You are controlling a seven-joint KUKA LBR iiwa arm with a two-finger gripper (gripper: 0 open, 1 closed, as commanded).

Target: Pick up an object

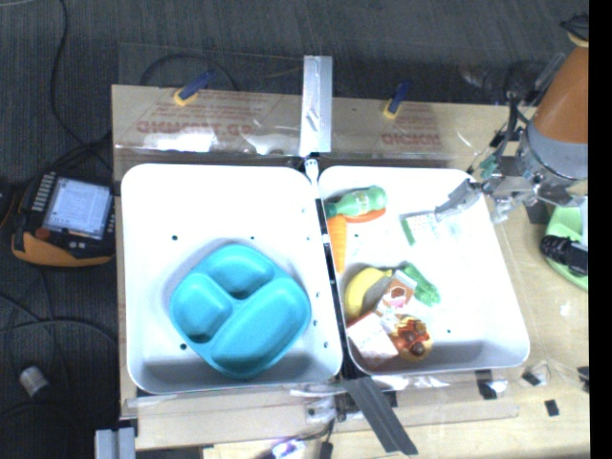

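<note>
Your bench (535,285) sits on dark carpet and carries two white bins: the left bin (153,199) holds a blue divided plate (239,309), and the right bin (497,295) holds the pickable clutter. The gripper (457,202) hangs over the right bin's far right corner; you cannot tell how it is set. Aim for the green bottle (360,201) beside the carrot (337,235), and come down straight, clear of the divider.

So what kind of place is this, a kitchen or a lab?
Most likely a robot lab bench, not a kitchen: a robot arm reaches over two white bins, toy food fills one, and loose cables run across the floor.
</note>
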